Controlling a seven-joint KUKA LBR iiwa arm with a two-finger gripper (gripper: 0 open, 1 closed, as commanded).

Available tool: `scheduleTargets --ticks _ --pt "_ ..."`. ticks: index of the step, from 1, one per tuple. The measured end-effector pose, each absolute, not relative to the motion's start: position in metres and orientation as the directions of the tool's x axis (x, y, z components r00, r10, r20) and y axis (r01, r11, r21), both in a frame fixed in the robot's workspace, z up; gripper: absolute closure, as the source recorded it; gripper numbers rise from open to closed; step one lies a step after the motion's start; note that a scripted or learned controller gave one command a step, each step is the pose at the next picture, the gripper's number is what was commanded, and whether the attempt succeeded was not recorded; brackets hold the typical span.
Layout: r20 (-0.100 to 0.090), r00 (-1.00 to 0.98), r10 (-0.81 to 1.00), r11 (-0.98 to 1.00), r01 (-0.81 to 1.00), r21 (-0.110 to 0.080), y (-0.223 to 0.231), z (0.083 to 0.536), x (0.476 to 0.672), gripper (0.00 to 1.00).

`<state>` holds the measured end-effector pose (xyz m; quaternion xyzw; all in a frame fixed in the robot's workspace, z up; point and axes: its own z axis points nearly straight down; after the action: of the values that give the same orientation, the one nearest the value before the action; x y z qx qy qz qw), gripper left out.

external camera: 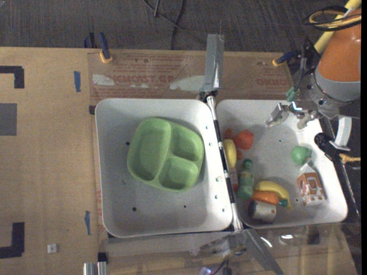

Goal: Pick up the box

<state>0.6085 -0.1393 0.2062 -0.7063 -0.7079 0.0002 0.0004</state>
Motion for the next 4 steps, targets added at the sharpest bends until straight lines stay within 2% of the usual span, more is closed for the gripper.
scheduleTargets --ticks 1,2,3,4 --pt "-0.001 -0.051 0.999 0.051 0.999 0.01 -0.138 0.089 0.575 0.0" --pt "-0.001 0.286 0.958 -0.286 0.958 0.002 -0.127 0.119 0.643 0.0" --pt "0.001 0.323 0.946 -0.323 0.946 0.006 -0.093 0.089 0.58 0.0" --pt "-0.001 0.381 0.924 -0.381 0.924 0.001 -0.136 0.192 0.539 0.0"
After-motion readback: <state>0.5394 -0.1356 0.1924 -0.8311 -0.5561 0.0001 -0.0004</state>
